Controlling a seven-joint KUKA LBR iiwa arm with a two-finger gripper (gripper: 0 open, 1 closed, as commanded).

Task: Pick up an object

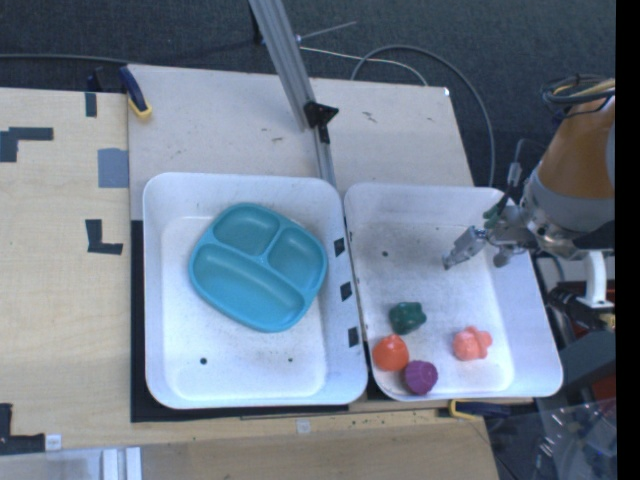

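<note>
The right bin (415, 223) holds several small objects near its front: a dark green one (407, 317), an orange-red one (390, 352), a purple one (421, 376) and a salmon-pink one (471, 344). My gripper (478, 257) hangs over the bin's right-middle part, above and behind the objects. Its fingers (462, 249) stand open with nothing between them. The dark green object lies to the gripper's lower left and the pink one lies nearer the front.
A blue divided plate (259, 265) lies in the left bin (160, 298). A metal pole (290, 53) slants down to the bins' shared back edge. Cables (420, 68) loop behind the right bin.
</note>
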